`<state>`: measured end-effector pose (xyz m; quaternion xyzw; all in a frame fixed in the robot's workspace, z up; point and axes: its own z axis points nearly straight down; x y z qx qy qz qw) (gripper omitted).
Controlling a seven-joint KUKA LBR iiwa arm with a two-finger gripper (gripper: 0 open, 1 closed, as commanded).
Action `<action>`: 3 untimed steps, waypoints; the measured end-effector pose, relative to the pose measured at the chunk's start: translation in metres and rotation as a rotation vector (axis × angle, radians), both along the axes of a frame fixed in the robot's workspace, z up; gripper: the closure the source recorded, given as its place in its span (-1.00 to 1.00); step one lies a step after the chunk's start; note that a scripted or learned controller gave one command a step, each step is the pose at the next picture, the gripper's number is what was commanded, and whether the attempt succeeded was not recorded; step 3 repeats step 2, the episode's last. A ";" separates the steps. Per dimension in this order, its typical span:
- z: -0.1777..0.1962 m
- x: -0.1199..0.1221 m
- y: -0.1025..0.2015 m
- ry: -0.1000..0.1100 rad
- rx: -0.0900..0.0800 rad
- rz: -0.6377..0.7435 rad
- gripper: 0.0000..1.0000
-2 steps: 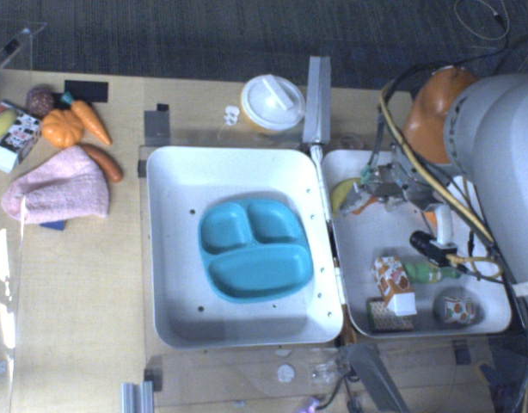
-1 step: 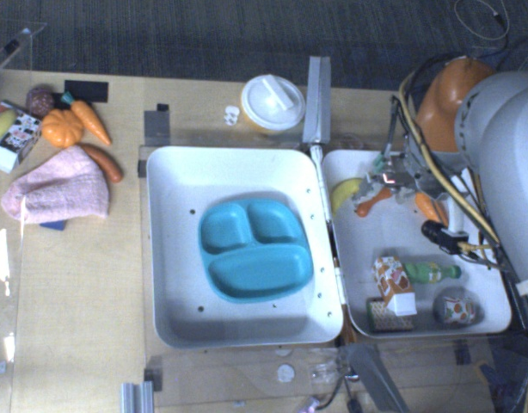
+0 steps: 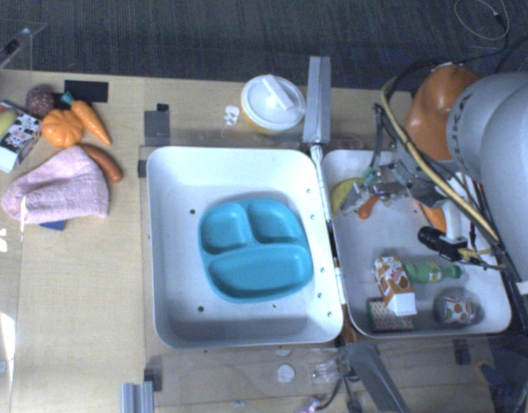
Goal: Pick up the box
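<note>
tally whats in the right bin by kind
patterned cardboard box: 1
green plastic bottle: 1
small round printed can: 1
yellow banana: 1
dark mesh sponge-like block: 1
total: 5, not counting anything under the arm

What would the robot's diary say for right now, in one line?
gripper: over right bin's upper left | box: lying in right bin, not held | blue tray: left bin

the box (image 3: 393, 287) is a small carton printed in orange, white and red, with a plain white end facing the lower edge of the frame. it lies flat in the lower right of the frame, on the floor of the right-hand bin (image 3: 505, 317).
</note>
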<state>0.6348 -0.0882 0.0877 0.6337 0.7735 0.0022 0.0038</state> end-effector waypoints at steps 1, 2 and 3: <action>0.013 0.003 0.000 -0.008 -0.002 0.004 1.00; 0.098 -0.053 0.080 0.005 0.004 -0.308 1.00; 0.098 -0.053 0.080 0.005 0.004 -0.308 1.00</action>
